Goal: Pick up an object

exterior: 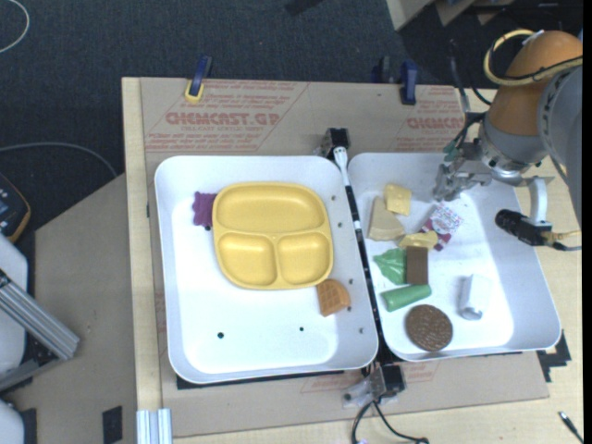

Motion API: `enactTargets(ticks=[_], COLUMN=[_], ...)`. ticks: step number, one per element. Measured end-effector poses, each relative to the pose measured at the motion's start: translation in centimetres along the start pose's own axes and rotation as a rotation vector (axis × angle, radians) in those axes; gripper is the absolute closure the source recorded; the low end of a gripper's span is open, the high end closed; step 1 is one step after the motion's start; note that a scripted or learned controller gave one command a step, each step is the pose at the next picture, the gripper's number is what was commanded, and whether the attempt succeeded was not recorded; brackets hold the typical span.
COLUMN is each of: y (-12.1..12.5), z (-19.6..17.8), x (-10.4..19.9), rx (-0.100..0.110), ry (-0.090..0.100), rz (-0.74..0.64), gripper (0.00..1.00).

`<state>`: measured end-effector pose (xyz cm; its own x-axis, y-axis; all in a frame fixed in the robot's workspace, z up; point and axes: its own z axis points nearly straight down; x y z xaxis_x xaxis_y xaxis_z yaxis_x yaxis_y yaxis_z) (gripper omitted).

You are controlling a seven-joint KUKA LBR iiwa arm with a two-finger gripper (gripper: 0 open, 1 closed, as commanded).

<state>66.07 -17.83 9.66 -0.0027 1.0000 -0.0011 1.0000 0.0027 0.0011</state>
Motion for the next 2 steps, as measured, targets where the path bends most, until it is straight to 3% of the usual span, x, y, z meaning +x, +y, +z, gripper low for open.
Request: enactTargets(ticks=[2], y=[-0.4], z=[-12.3], x=[0.2], rx=[-0.007], ry=[-0.002], rz=[0.001], gripper=[1.00])
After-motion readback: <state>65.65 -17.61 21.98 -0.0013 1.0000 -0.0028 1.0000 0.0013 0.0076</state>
